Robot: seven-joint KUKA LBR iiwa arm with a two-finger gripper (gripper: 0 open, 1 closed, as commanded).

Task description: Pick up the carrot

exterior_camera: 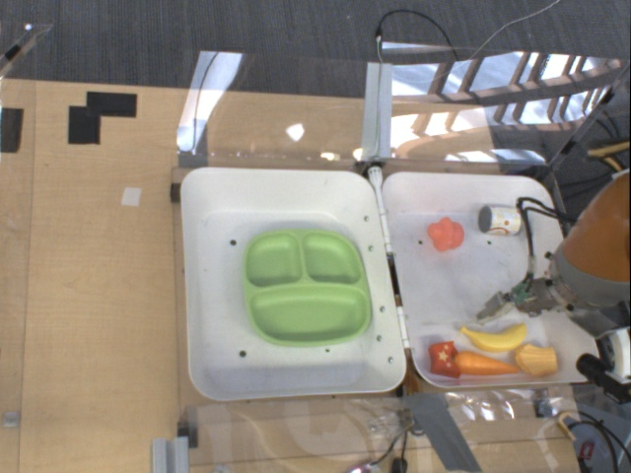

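Carrot (485,365): lying along right bin's (463,195) near wall, below banana (496,338). Pincer (493,308): above banana, apart from carrot, fingers narrowly parted, holding nothing.

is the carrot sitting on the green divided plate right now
No, the carrot lies in the right bin near its front edge, between a red pepper and a banana; the green divided plate is in the left bin.

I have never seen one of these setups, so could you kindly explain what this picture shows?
One camera looks down at a slant on a bench with two white bins. The left bin holds a green divided plate. The right bin holds toy foods: a carrot, a banana, a red pepper, a yellow piece, a pink item and a small white cup. The robot arm reaches in from the right, its gripper just above the banana, holding nothing.
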